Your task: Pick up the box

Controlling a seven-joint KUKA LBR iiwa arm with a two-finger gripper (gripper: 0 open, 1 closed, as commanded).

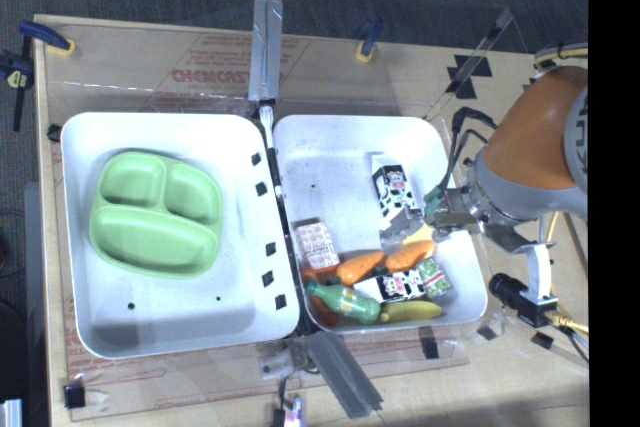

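two shallow white bins sit side by side on the worktop. the left bin holds a green divided tray, lying flat toward the bin's left half, with three moulded compartments visible; the remainder of that bin's floor is bare white.

the right bin holds a cluster of small items gathered in its lower half. the box, a small carton with a black-and-white cow pattern, lies flat near the middle right of this bin, apart from the main pile and just above it. a second cow-patterned carton lies lower down, beside a green-printed packet. a pink and white packet rests against the bin's left wall. two orange carrots lie side by side across the centre of the pile. a green bottle-shaped item and a yellow-green banana-like piece lie along the bin's near edge.

the arm reaches in from the right, its gripper low over the right bin, just below the box and above the right-hand carrot. whether the fingers are apart or together cannot be told from this view, and nothing is seen clamped between them.
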